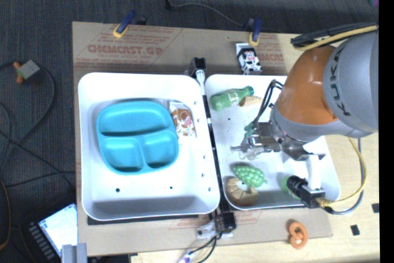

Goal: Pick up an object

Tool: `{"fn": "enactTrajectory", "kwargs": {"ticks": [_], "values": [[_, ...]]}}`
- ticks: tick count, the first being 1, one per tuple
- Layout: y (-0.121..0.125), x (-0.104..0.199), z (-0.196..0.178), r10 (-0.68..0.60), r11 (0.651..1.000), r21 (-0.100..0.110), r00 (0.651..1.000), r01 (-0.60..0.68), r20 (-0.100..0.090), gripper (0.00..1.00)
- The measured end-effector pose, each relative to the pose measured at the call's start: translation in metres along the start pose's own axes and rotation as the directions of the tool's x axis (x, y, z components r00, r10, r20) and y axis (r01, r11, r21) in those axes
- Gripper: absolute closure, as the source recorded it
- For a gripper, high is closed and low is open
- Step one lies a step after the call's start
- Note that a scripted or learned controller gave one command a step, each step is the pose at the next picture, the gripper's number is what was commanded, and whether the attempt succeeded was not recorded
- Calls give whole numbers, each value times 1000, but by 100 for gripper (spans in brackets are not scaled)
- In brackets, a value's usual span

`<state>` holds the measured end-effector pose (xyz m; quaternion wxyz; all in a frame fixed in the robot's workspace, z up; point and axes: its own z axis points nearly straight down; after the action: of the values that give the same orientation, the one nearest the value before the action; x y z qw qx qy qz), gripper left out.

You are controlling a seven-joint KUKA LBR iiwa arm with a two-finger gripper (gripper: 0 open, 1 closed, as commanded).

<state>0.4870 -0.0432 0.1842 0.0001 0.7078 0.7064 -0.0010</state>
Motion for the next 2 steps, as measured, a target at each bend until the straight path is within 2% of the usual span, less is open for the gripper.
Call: {"fn": "enactTrajectory", "kwargs": {"ticks": [1, 2], "values": [[47, 0, 0, -2, 1000, -1, 1000, 2, -1, 100], [105, 8, 0, -3, 1000, -1, 1000, 3, -1, 100]]}}
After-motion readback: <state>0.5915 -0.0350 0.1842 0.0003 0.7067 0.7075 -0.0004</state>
